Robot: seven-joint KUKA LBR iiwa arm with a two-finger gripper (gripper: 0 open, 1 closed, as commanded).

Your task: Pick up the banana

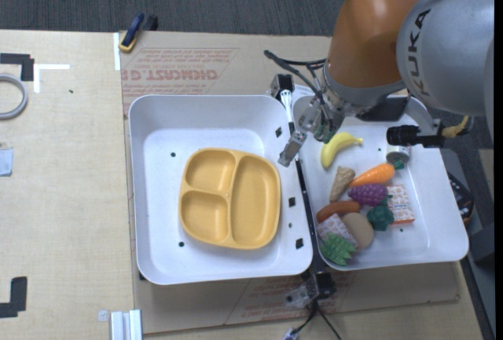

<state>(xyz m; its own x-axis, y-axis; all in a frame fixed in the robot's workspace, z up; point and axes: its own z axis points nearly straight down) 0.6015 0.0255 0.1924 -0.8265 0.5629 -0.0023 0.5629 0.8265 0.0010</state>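
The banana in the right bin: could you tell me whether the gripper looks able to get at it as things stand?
Probably yes. The banana lies apart from the other toy food, its top uncovered, and the gripper hangs just beside it.

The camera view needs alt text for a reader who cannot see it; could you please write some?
A grey and orange robot arm reaches in from the right, its gripper over the right white bin, just left of a yellow banana lying among toy foods. The left white bin holds a yellow divided plate.
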